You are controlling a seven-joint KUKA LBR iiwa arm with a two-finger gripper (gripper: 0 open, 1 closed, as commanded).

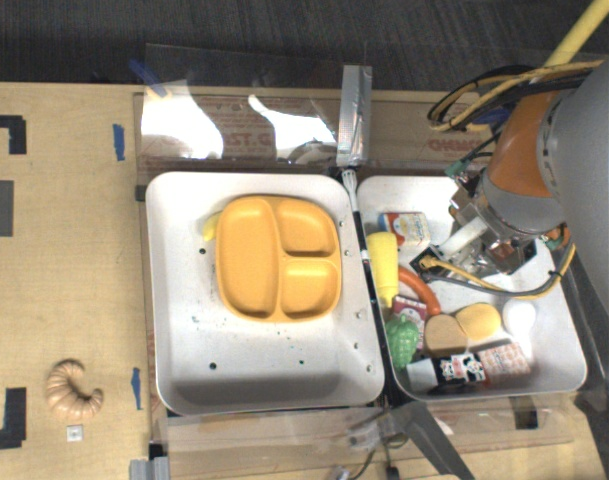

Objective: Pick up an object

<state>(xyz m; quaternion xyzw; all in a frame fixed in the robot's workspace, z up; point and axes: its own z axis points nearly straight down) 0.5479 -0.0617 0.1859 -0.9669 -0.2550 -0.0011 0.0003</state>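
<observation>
The right bin [569, 353] holds several small things. A yellow tube-shaped toy [383, 264] lies along its left wall, with a small white carton [411, 228] behind it. A red-orange piece [420, 290] and a green leafy toy [402, 342] lie near the left wall. A brown bun [445, 333], a pale yellow bun [479, 319], a white round piece [522, 316] and a lying bottle with a black-and-white label [472, 367] fill the front. My gripper [496, 254] hangs low over the bin's back middle, above the buns, and nothing shows between its fingers.
The left bin [184, 348] carries an orange divided plate [278, 257]. A tan croissant-shaped toy [74, 389] lies on the bench at the front left, outside the bins. A clear plastic sheet [234, 123] stands behind the left bin.
</observation>
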